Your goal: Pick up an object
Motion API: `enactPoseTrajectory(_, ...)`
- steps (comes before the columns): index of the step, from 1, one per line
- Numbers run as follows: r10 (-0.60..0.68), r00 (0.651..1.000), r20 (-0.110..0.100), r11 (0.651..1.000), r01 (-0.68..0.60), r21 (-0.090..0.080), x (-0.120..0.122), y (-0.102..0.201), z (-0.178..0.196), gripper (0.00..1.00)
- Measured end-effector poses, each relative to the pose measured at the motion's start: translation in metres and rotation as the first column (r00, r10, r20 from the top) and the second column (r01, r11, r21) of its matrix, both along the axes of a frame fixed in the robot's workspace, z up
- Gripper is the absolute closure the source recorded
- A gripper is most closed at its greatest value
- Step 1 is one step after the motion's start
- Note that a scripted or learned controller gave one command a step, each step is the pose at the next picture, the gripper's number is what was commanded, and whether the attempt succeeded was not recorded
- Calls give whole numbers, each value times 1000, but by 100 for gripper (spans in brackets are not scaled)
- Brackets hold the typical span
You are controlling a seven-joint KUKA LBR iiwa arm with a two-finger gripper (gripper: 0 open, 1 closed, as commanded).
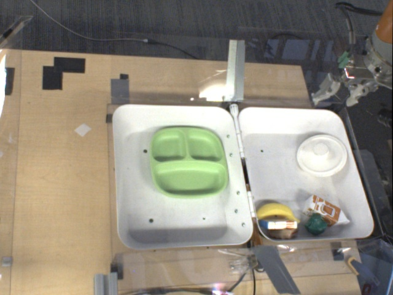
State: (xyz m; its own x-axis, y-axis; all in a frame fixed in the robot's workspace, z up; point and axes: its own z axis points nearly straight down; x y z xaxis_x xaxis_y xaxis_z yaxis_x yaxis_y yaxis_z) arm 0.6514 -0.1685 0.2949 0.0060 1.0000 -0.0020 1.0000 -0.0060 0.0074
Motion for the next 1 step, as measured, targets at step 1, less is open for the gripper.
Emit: enactPoseTrajectory(1, 0, 1000, -3, 1000, 0, 1, -39, -28, -73, 0)
